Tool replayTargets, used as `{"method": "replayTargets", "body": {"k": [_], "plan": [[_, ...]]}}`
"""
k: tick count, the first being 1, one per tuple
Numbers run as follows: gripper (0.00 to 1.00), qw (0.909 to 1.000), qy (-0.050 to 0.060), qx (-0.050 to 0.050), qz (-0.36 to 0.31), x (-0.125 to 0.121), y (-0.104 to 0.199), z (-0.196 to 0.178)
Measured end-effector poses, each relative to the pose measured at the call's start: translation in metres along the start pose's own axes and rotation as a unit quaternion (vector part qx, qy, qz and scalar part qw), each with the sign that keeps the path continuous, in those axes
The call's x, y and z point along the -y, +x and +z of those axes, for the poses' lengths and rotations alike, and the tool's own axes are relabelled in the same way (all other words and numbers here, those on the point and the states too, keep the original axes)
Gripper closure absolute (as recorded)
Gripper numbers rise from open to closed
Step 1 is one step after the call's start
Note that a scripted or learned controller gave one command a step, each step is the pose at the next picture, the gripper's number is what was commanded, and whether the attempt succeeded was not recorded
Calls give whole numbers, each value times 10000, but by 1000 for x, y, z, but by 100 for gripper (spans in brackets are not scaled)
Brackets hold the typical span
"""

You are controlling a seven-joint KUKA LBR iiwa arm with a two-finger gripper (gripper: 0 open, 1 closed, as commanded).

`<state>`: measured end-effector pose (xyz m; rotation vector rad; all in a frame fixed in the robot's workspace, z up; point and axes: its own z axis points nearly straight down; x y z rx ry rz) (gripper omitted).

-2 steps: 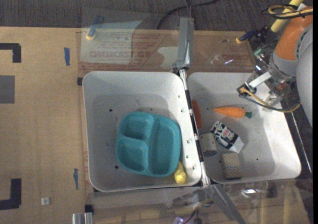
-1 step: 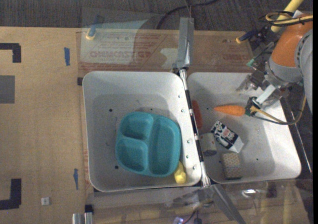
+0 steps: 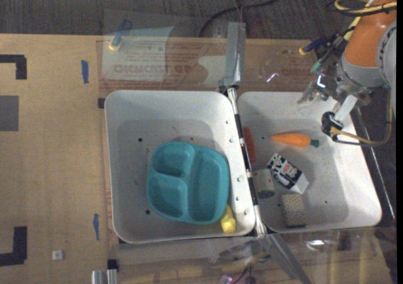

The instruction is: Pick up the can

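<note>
The gripper (image 3: 315, 90) hangs over the top right corner of the right bin (image 3: 352, 194), at the end of the grey arm (image 3: 368, 43) with its orange band. From where I stand I cannot tell whether it is open or closed.

The can (image 3: 263, 183) is well apart from it. It is a small, dull grey thing on the floor of that same bin, close against the bin's left wall, down and to the left of the gripper with most of the bin between them. Whether the can stands upright or lies on its side I cannot make out.

Everything else I place from the can. Up and to its right, roughly between it and the gripper, lies a carrot (image 3: 293, 140) with its green end pointing right. Just beside the can on its right is a black-and-white carton (image 3: 286, 171), set at a slant and seemingly touching it. Down and to the right of the can, near but apart, sits a tan, sponge-like block (image 3: 291, 209). Straight above the can, along the same wall, lies a narrow orange-red piece (image 3: 249, 144).

To the can's left, past the wall between the bins, is the left bin (image 3: 126, 131) with a teal divided plate (image 3: 187, 182). A small yellow thing (image 3: 228, 221) rests against the plate's lower right edge, below and left of the can.
</note>
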<state>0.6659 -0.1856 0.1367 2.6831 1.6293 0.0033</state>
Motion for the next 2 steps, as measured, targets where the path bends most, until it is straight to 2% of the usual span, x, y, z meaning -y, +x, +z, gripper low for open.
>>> {"method": "replayTargets", "body": {"k": [1,2], "plan": [[0,9936,9,6,1132,-5,-7,-134],[100,9937,-3,10,1119,-6,-5,-144]]}}
